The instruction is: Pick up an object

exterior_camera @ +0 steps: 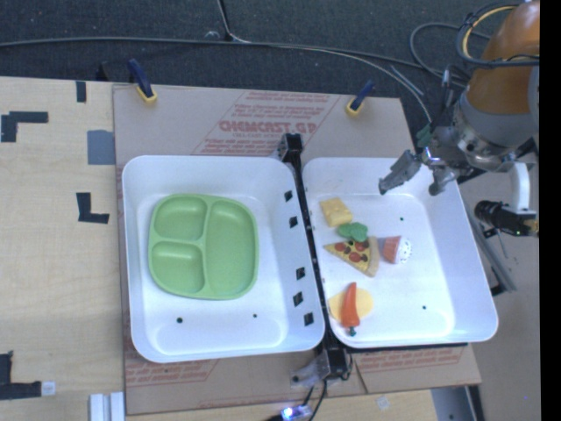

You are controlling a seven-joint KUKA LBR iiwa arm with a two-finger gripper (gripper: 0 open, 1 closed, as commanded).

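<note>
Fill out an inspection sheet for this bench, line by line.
Surface: brown board clamped on a wooden bench, bearing left bin and right bin side by side.
Job's things: in the right bin, a yellow cracker, green leaf piece, pizza slice, red-and-white piece, carrot on a yellow disc.
Clutter: green divided plate in the left bin.
Grippers: gripper open above the right bin's far right corner, holding nothing.
Cables: black cables across the dark floor behind.
Surroundings: black tape marks on the bench.
</note>
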